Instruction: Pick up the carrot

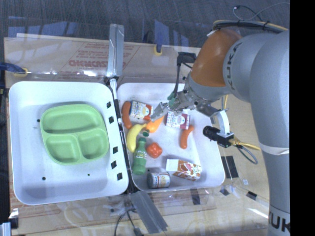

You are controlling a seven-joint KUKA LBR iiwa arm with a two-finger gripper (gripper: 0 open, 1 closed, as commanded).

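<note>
Camera view:
Tool [165,108]: low in the right bin [211,167], fingers closed on the carrot.
Carrot [153,125]: tilted, its low end touching the banana [133,137], beside a small carton [140,111].
Left bin [19,146]: green tray [74,132].

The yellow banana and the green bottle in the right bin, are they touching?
Touching. The camera view shows the curved yellow banana lying against the neck of the green plastic bottle, its lower end overlapping the bottle's top with no white floor between.
</note>
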